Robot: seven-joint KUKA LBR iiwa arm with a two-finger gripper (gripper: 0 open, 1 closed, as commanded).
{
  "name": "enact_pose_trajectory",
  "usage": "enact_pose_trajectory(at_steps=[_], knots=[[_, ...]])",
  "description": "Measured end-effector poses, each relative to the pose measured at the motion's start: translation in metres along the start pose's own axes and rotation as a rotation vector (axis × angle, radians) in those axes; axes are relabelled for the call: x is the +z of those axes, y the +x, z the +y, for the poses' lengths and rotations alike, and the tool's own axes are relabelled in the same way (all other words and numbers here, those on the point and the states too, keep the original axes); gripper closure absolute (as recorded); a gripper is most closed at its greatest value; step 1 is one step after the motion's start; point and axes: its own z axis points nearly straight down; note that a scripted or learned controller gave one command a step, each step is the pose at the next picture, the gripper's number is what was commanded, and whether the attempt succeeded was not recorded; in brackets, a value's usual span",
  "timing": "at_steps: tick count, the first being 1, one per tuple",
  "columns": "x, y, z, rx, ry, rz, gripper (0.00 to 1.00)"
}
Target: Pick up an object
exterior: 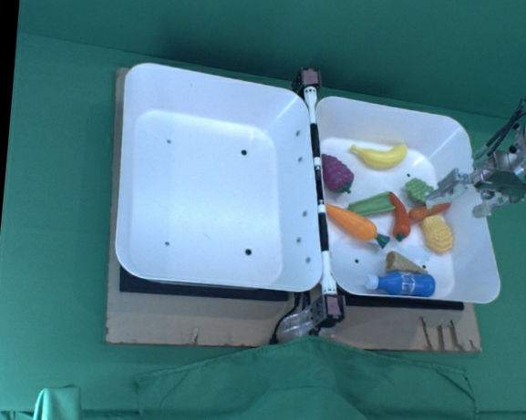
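A rumpled green cloth (320,397) lies at the near edge of the bench, in front of a brown cardboard sheet (161,328) bearing two shallow white plastic bins. In the right-hand bin (477,278), nearest the camera, a blue plastic bottle with a white cap (403,284) lies on its side, touching a tan wedge-shaped toy (401,261). Beyond them lie a yellow corn cob (437,233), a long orange carrot (353,223), a small red-orange carrot (401,216), a green pea pod (372,204), a purple bunch of grapes (336,173) and, farthest back, a yellow banana (379,155). The left-hand bin (211,177) sits beside it. The grey two-finger gripper (465,197) hangs over the right bin's far right side, fingers spread apart and gripping nothing, near a small green toy (419,189).
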Motion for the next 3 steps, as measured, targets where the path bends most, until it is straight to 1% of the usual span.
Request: enact_pose_trajectory(at_steps=[1, 2, 3], knots=[[0.103, 0.028, -0.007, -0.001, 0.009, 0.004, 0.0], [0.122, 0.02, 0.04, -0.002, -0.008, -0.001, 0.0], [0.111, 0.018, 0.042, 0.004, -0.018, -0.005, 1.0]])
